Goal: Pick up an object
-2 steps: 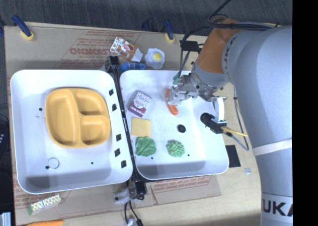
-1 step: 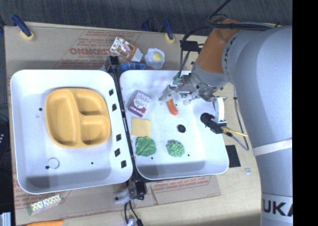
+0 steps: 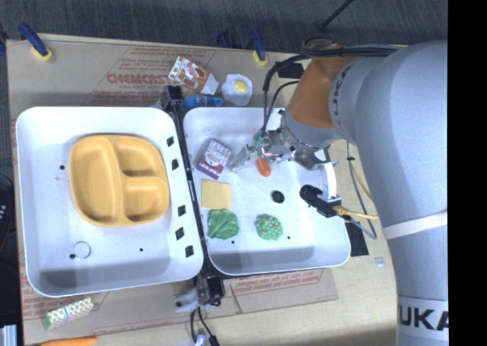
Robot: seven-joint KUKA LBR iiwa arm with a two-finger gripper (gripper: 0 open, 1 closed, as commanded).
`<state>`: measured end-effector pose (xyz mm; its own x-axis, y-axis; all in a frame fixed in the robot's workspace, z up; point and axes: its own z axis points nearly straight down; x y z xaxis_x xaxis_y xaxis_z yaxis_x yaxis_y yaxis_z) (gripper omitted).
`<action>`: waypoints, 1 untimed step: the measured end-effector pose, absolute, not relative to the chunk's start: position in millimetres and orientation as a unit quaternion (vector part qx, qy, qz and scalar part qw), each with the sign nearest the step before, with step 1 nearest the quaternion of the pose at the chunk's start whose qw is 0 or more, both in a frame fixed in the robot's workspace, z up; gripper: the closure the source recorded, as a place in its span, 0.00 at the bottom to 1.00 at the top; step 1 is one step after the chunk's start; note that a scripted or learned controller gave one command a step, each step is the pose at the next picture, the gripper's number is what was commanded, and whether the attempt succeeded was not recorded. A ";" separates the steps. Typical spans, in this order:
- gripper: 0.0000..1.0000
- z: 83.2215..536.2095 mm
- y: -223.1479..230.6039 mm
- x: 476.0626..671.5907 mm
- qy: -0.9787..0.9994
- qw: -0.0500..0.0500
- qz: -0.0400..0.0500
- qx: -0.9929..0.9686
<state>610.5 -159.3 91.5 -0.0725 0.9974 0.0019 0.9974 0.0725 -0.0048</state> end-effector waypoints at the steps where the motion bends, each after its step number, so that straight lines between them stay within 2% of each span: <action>1: 1.00 101.5 -159.1 610.6 -0.733 0.003 0.002 -0.680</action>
